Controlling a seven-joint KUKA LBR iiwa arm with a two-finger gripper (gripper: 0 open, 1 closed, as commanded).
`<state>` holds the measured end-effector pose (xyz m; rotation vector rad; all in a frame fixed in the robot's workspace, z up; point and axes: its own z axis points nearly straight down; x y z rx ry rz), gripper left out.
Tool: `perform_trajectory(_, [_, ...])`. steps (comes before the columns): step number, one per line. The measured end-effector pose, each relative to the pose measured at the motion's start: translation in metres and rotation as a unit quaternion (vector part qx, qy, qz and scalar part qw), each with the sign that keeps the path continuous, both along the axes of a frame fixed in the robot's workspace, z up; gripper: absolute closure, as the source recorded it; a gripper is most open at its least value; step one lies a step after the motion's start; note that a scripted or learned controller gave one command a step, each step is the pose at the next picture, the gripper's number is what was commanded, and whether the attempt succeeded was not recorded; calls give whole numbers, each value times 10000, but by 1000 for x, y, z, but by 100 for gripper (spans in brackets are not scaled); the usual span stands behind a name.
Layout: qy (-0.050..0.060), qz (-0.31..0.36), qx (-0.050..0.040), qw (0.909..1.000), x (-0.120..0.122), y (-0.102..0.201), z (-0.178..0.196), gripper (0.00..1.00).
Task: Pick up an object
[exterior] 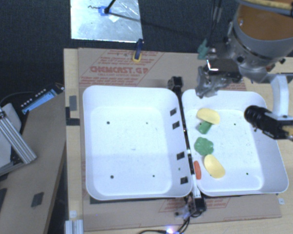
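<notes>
Yellow piece (pixel 208 115) in right bin (pixel 263 179) — gripper (pixel 205 89) above, grip state unclear; cardboard (pixel 118 68) reads "CHEMCAST GP".

- The counter (pixel 39 145) is tan, with a brown cardboard sheet (pixel 122 65) lying on it.
- Two shallow white bins rest side by side on the cardboard: left bin (pixel 132 179), right bin (pixel 268 172).

Dark carpeted floor (pixel 29 38) bears a shiny metal sheet (pixel 106 14), beside a tan bench (pixel 36 145) with an aluminium frame (pixel 7 135)
</notes>
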<state>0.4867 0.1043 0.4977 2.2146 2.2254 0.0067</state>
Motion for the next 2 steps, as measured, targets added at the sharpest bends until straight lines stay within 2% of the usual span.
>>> perform_trajectory(1, [-7, -2, 2, 10000, 0, 7, 39, 100])
perform_trajectory(2, [-3, -36, -14, 10000, 82, -27, 37, 100])
